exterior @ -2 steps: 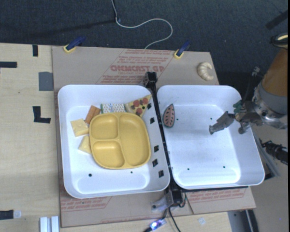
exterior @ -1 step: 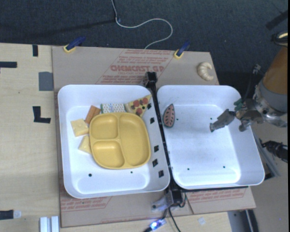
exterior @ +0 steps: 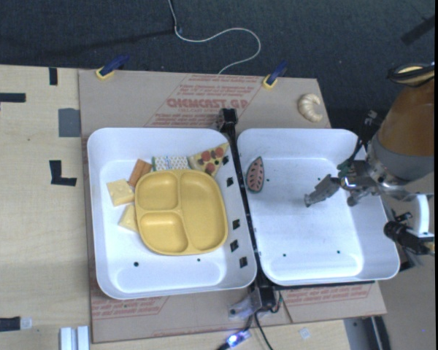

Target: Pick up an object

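Note:
My gripper hangs over the right bin, toward its right side, with the grey arm and its orange band behind it. Its fingers are spread open, and only white bin floor shows between them. A small brown and pink oval toy lies at the right bin's upper left, against the divider, well to the left of the gripper. In the left bin, a yellow divided plate lies over several small flat toy food pieces.
A tan lump sits on the cardboard behind the right bin. Blue and yellow clips hold the cardboard's far edge. A white cable loops across the dark floor beyond.

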Robot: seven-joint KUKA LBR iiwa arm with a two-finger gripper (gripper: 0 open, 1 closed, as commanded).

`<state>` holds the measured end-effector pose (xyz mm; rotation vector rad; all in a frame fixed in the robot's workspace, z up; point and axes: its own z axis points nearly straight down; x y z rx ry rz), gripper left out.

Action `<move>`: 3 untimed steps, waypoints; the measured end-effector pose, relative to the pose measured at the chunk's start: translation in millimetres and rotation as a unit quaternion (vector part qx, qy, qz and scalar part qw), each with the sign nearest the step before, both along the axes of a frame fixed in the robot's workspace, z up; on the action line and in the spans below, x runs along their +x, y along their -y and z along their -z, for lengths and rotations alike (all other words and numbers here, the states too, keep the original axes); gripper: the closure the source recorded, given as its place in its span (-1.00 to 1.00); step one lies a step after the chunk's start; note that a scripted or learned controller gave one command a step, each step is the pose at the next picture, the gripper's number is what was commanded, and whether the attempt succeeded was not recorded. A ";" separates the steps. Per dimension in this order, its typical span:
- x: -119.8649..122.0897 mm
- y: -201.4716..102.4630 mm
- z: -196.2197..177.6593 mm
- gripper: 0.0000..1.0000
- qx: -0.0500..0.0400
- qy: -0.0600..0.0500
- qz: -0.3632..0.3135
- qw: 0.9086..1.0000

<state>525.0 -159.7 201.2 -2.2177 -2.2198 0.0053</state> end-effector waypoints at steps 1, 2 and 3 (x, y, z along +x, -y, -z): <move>4.1 6.3 48.4 -1.00 0.000 0.000 0.000 1.000; -0.1 10.5 111.2 -1.00 0.000 -0.001 0.000 1.000; 0.2 10.0 116.3 -1.00 0.000 0.002 0.000 1.000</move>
